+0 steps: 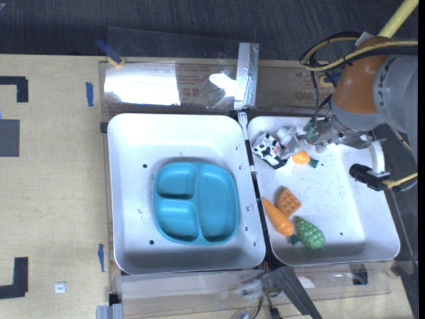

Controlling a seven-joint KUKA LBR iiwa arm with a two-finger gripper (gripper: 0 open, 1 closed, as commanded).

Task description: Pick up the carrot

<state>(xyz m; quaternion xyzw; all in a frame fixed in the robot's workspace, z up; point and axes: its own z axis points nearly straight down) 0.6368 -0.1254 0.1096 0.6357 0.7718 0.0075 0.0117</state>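
Camera view: the carrot lies at the lower left of the right bin, touching a waffle piece. The gripper sits well apart at upper centre of the bin; its finger state cannot be told.

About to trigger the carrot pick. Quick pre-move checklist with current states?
1. Carrot visible in right bin: ok.
2. Carrot free of neighbours: not ok, the waffle piece touches it and the green toy lies close.
3. Gripper above carrot: not ok, it sits at the bin's far end near the cow toy.
4. Gripper open: cannot tell.
5. Carrot clear of bin wall: not ok, it lies near the left wall.
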